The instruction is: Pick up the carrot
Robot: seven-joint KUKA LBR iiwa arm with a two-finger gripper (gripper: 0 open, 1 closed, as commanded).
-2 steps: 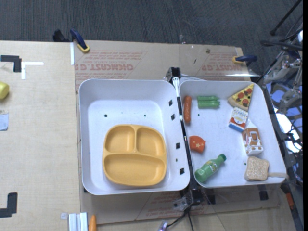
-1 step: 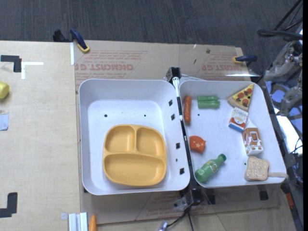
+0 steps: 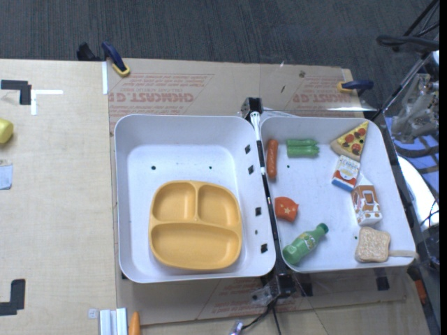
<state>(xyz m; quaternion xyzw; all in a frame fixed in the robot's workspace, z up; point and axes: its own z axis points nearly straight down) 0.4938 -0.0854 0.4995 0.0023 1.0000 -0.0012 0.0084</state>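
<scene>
Your carrot [image 3: 271,159] lies by the right bin's [image 3: 391,187] left wall, well apart from the tool [image 3: 418,110], whose opening you cannot tell. The left bin [image 3: 133,187] holds a yellow plate [image 3: 195,224].

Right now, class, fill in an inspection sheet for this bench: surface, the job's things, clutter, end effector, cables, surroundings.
Surface: cardboard under two white bins; left bin, right bin.
Job's things: carrot lying along the right bin's left wall.
Clutter: yellow divided plate in left bin; pizza slice, green bottle, toast in right bin.
End effector: nothing seen.
Cables: black cable at the front edge.
Surroundings: blue clamps, dark carpet.
</scene>
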